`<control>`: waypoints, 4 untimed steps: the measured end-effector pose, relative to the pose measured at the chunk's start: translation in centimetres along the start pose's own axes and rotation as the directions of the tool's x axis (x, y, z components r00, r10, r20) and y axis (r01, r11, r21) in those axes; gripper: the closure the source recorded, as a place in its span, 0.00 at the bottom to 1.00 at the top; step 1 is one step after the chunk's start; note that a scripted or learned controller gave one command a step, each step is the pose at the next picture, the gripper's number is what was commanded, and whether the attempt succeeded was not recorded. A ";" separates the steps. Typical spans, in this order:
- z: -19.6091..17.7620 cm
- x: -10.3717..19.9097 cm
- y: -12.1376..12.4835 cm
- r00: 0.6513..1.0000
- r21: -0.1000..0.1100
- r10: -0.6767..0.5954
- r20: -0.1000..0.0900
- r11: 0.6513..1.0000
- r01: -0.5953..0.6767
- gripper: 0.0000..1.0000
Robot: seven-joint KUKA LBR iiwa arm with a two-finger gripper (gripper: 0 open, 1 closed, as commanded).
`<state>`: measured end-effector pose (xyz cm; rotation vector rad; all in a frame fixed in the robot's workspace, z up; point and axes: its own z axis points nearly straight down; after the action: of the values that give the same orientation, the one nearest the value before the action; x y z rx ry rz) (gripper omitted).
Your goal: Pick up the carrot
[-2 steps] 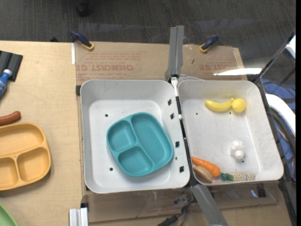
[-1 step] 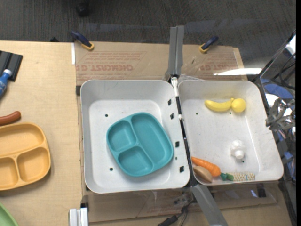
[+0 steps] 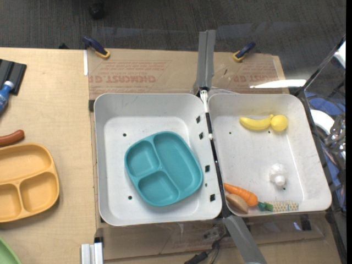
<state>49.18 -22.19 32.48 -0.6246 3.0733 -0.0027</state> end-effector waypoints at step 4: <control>9.5 -1.4 -0.6 0.906 -0.001 -0.423 -0.001 0.906 0.423 1.00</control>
<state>50.80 -22.22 22.97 -1.2760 2.8670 -0.0032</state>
